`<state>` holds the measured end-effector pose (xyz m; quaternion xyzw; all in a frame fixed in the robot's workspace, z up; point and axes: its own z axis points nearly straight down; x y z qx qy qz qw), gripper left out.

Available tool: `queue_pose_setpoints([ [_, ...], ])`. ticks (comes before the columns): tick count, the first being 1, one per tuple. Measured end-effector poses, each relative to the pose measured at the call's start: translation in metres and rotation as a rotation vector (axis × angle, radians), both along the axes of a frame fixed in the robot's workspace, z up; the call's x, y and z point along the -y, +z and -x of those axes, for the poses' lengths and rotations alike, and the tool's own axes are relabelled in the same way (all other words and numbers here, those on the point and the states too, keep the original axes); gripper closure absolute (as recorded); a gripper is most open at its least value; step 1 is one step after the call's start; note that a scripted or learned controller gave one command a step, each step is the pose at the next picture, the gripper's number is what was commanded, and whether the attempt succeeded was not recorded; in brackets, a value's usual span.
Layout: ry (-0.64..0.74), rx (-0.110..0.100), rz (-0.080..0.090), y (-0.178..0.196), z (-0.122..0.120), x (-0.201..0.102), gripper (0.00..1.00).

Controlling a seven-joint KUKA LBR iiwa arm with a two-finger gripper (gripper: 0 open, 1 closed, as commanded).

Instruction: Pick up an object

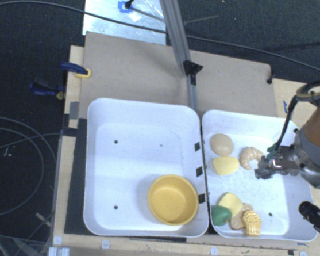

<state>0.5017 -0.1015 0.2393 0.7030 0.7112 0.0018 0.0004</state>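
Gripper (pixel 266 166) beside croissant (pixel 251 157), finger state unclear; centre over it, descend straight, avoid nudging it aside.

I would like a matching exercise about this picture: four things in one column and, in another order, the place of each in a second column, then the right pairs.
Things:
1. yellow bowl
2. green piece
3. round beige piece
4. gripper

Places:
A. right bin, back left part
B. left bin, front right part
C. over the right bin, beside the curled pale piece
D. right bin, front left corner

Pairs: 1-B, 2-D, 3-A, 4-C
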Motion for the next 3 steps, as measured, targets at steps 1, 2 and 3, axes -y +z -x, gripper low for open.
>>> queue_pose_setpoints([
  [1,0.0,0.0,0.0,0.008,0.003,-0.052,1.0],
  [2,-0.001,-0.002,0.0,-0.006,0.0,-0.107,1.0],
  [3,0.0,-0.002,-0.001,0.002,-0.003,-0.164,1.0],
])
